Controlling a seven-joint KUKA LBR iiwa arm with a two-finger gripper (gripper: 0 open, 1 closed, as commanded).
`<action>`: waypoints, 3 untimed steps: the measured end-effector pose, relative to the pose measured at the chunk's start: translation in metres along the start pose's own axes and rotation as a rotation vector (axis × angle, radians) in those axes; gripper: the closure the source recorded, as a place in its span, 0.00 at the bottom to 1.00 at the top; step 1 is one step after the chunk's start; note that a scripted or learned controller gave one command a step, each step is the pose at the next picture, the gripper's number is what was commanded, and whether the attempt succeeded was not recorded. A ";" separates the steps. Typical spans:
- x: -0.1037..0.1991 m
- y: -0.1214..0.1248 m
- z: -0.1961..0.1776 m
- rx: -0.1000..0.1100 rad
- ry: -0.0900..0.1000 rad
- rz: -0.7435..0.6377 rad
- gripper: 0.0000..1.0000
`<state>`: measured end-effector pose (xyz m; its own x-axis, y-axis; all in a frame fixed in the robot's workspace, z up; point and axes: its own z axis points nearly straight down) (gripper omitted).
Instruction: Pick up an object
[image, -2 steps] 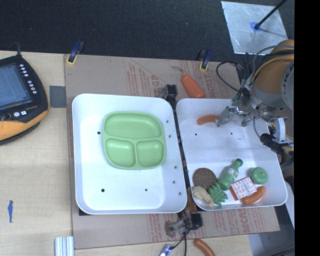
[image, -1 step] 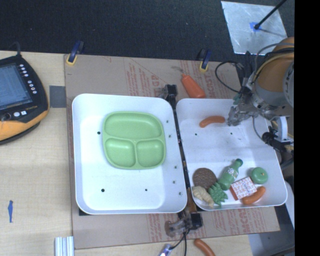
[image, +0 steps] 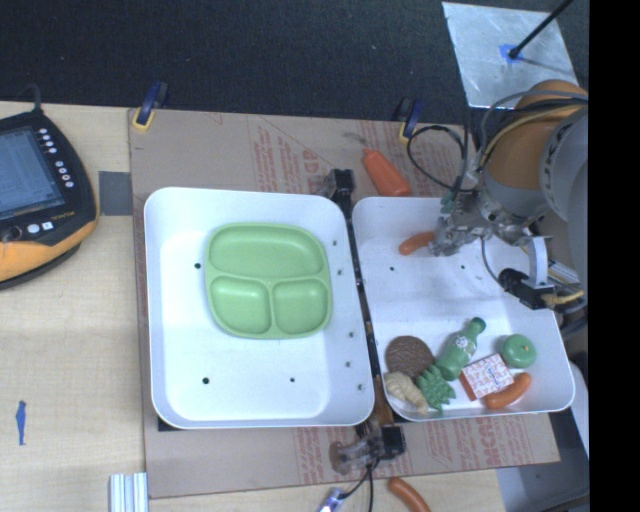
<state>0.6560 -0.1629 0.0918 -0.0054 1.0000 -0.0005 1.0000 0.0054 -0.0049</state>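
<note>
Sausage (image: 416, 242) is lying just left of the pincer (image: 447, 240) in the right bin (image: 450, 290), seemingly the target; whether the pincer is spreading or pinching, I cannot tell. Other toys are crowding the near corner.
</note>
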 end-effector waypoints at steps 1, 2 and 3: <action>-0.029 -0.009 0.000 0.000 0.001 0.003 1.00; -0.045 -0.030 0.000 -0.001 0.001 0.001 1.00; 0.004 -0.014 -0.089 -0.004 0.001 0.001 1.00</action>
<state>0.6426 -0.1588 0.1804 -0.0043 1.0000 0.0003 1.0000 0.0043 -0.0008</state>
